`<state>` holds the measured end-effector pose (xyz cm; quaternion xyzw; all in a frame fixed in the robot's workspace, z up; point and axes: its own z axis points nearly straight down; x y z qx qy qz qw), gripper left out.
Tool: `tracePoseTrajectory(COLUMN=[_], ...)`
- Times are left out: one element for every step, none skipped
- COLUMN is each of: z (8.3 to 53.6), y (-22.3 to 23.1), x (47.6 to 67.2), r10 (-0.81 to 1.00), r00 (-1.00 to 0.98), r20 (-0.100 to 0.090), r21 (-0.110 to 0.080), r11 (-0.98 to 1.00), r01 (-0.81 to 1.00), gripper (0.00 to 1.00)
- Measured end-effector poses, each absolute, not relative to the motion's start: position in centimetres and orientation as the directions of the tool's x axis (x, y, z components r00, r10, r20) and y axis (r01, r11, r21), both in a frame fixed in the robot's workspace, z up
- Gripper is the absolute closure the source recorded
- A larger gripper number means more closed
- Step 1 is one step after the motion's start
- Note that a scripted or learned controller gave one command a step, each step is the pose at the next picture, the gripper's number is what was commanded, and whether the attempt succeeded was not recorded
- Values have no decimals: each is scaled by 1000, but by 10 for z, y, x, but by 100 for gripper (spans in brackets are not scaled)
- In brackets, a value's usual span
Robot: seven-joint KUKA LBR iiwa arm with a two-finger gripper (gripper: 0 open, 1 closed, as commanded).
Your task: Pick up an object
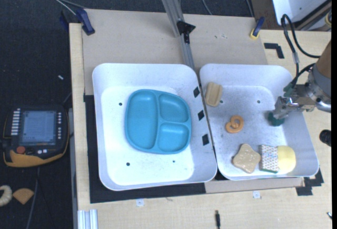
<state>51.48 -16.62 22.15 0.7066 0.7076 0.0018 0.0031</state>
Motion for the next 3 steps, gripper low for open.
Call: tracePoseTrajectory(z=[229, 219, 211], y=[-105, -55, -5], x=[509, 506, 500], r10=[1000, 1000, 1000], r00=[-8, -6, -6], r20=[4, 4, 3], r21=[0, -3, -3], r11=[8, 6, 6], r01=[1000, 1000, 1000], gripper=[100, 100, 100])
